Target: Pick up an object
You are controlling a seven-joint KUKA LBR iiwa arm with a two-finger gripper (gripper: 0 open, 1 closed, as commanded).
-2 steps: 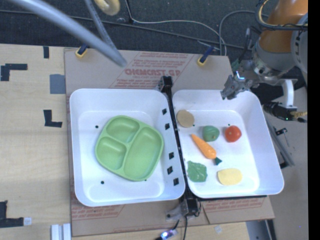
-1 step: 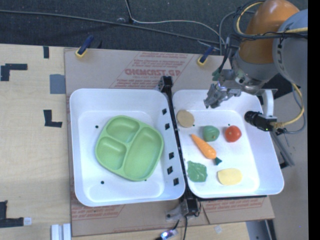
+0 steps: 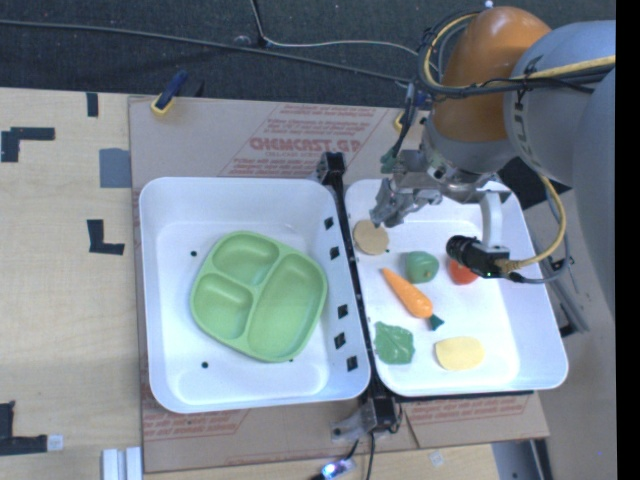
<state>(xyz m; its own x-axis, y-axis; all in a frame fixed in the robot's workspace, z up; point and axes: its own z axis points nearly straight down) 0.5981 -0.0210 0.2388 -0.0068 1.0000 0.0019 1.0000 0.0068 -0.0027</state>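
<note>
In the right bin lie a tan round cookie, a green round piece, an orange carrot, a green leafy piece, a yellow piece and a red piece, partly hidden behind a black part of the arm. My gripper hangs over the bin's far left corner, just above the cookie. Its grey fingers point down and left with nothing seen between them.
The left bin holds a light green divided plate. A black divider with clips runs between the bins. The arm's orange band and grey body fill the upper right. Cables cross the dark floor behind.
</note>
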